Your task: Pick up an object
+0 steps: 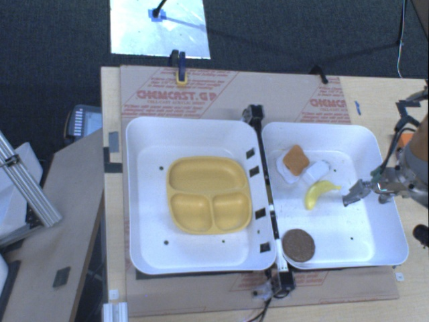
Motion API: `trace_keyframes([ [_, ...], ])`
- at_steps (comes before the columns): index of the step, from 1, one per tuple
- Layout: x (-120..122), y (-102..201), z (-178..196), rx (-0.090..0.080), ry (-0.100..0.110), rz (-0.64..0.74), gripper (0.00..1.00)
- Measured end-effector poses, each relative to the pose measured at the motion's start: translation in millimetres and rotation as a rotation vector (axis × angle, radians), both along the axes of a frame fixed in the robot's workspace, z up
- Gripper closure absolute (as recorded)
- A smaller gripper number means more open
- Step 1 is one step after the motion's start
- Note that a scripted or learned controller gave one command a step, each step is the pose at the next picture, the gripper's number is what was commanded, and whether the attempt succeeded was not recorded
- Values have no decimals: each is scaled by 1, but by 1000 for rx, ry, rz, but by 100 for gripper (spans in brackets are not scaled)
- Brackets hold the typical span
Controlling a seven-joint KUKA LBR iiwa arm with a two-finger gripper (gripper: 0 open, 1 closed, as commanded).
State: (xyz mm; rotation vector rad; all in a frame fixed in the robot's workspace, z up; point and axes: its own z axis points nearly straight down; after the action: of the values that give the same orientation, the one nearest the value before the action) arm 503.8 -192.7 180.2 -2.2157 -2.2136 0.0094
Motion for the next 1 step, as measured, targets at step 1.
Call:
trace_keyframes([
  [1,3,1,6,-3,-12,4,0],
])
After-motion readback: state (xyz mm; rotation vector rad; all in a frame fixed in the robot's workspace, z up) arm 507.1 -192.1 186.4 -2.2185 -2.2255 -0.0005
